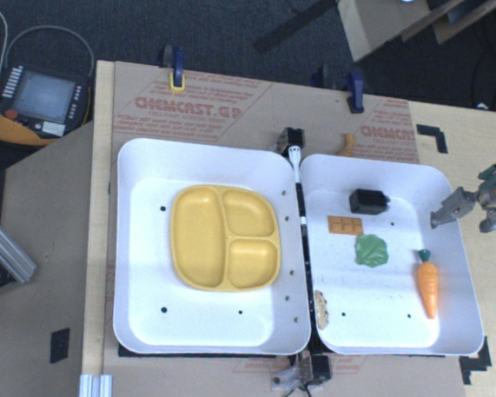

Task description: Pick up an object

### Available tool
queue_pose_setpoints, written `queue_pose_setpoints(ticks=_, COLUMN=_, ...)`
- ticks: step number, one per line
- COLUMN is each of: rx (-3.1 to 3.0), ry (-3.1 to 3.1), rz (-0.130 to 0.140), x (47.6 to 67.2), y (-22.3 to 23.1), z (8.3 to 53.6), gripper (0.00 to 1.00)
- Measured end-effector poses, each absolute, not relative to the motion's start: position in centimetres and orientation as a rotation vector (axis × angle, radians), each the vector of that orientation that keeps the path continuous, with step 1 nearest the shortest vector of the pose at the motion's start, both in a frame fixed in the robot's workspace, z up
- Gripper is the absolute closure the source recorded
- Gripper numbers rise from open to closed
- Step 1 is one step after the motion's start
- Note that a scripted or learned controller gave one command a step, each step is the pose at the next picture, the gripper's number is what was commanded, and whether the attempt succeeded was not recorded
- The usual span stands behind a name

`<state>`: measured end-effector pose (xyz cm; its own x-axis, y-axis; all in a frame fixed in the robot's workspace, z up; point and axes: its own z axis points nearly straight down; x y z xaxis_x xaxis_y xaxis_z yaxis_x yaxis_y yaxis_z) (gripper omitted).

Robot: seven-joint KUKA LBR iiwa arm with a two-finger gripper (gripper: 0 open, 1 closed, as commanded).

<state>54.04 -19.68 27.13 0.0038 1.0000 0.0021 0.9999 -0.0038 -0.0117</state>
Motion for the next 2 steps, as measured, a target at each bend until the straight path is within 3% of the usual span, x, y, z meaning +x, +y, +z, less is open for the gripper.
queue_pose_setpoints(ticks=1, rx=-2.222, ry=-2.222, rz=0.0, x=54.3, y=-19.6, z=27.8, gripper=0.0)
queue_pose_setpoints(ticks=2, rx=-2.218, ry=-2.218, rz=0.004, x=54.9, y=-19.6, z=23.3, gripper=0.0)
